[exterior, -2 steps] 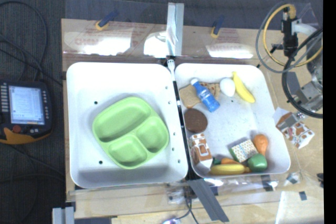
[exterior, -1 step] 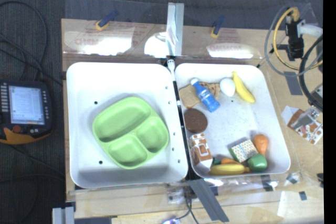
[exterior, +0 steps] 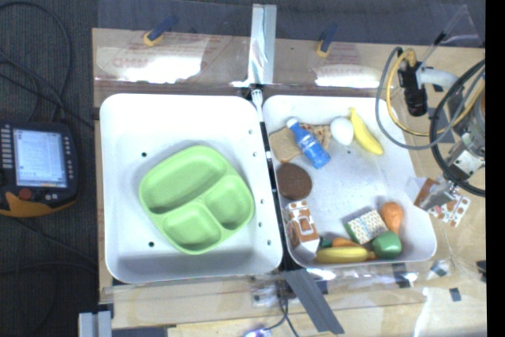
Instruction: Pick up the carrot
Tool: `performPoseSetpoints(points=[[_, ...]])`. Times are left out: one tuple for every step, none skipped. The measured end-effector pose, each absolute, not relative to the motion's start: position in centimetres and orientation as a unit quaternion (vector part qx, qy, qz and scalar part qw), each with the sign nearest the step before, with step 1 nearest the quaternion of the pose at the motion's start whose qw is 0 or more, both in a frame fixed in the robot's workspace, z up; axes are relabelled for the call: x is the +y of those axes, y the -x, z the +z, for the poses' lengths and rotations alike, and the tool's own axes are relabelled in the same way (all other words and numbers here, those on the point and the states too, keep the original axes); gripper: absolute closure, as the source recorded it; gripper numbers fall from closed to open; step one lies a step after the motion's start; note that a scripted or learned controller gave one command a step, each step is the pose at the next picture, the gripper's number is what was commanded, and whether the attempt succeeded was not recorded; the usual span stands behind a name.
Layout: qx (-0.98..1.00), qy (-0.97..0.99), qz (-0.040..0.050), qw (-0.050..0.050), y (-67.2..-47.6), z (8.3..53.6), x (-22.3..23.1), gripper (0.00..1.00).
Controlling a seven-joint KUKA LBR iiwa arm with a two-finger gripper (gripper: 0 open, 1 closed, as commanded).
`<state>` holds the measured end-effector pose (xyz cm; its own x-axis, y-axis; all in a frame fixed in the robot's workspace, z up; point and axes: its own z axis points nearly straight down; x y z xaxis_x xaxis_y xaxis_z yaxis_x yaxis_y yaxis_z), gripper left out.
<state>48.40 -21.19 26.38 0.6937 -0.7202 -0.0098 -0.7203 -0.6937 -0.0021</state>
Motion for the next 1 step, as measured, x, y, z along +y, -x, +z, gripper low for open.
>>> performPoseSetpoints(points=[[0.309,0.951,0.0017,0.002,-50.11,30.68,-20.71,1.0]])
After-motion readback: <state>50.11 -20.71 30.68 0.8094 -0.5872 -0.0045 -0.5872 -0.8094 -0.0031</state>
